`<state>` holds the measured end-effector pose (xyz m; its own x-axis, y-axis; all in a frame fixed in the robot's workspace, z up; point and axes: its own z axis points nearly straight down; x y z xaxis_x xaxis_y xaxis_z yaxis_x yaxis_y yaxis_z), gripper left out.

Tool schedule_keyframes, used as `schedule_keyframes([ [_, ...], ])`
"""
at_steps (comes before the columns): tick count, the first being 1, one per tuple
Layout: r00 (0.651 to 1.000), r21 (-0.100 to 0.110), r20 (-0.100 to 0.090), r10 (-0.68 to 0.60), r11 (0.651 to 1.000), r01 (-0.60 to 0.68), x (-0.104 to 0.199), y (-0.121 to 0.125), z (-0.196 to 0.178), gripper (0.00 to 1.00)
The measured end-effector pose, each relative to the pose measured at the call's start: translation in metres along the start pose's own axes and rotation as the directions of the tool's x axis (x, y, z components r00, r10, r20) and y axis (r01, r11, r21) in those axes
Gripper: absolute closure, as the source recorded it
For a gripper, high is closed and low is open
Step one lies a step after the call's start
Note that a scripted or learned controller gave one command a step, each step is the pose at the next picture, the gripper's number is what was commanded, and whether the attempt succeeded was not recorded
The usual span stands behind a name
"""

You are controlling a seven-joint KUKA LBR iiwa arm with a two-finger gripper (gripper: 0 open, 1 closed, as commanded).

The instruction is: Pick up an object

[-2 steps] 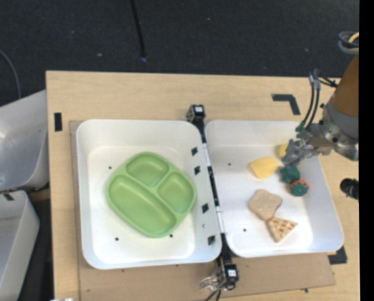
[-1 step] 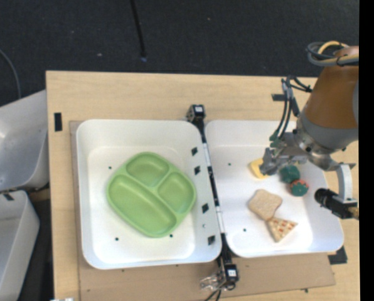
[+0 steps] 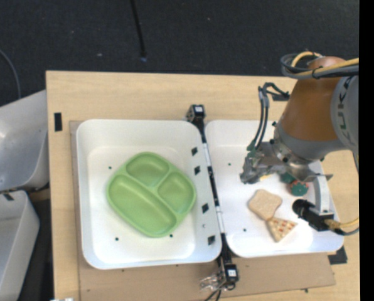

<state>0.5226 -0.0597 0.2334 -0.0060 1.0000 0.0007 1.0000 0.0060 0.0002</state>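
Well off to the gripper's left, in the far bin [image 3: 86, 168], sits a green plate [image 3: 150, 194]: smooth plastic with a dull sheen, rounded outline, moulded into three compartments. Too broad and flat for a two-finger pinch, and the low rim gives little to bite; an attempt there would likely slide off.

Between the bins runs a metal divider [image 3: 209, 180] with small black clips. No risk from it at present; the tool is apart from it.

Gripper [image 3: 257, 169] hangs over the right bin [image 3: 234, 143], in its upper middle. The wrist and cabling hide the tips, so whether the fingers are spread or closed cannot be told, and nothing can be seen between them.

Just below and to the right of the tool lies a bread slice [image 3: 264, 204], tan, matte, soft-looking, rounded-square. It lies flat, so fingers coming straight down may press on it or skid over the top.

Below that, touching or nearly touching the bread, a pizza wedge [image 3: 280, 228]: triangular, yellow with red flecks. Crowding risk: closing on one may nudge the other.

Right of the tool, partly under the arm [image 3: 312, 115], a small teal and red piece [image 3: 297, 187], shape unclear. Hidden position makes any grasp there a guess.

Likeliest failure: closing on air above flat items.
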Motion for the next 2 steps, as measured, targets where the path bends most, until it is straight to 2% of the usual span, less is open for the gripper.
schedule_keyframes([
  [1,1.000,0.001,0.000,0.000,1.000,0.000,0.053,-0.014,0.006,1.00],
  [2,1.000,-0.002,-0.001,-0.002,1.000,0.002,0.100,-0.017,-0.009,1.00],
])
